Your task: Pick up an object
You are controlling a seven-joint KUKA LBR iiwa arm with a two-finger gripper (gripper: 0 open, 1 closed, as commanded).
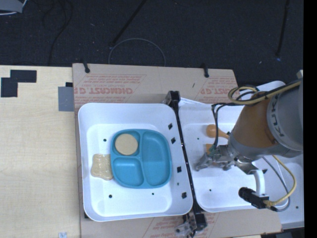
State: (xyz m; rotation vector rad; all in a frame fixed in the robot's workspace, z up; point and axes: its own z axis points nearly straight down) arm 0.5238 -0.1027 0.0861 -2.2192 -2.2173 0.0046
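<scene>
— Where the arm?
— Reaching in from the right, over the right bin. Grey body, orange band above the wrist, yellow and black cables looping around it.
— And the gripper?
— Low over the left part of the right bin, gripper pointing toward the divider between both bins. Fingers blurred and dark; cannot tell if spread or pressed together. Nothing seen between them.
— Any object close by?
— Yes, a small orange object in the right bin, near its back wall, just above the gripper and apart from it. Partly hidden by the wrist, so shape not clear.
— And in the left bin?
— A blue divided tray in the middle of the left bin. A round tan piece lying in the tray's upper left compartment. A pale yellow sponge-like piece beside the tray's left edge, touching it.
— Under the bins?
— Brown cardboard with red print, on a light wooden bench.
</scene>
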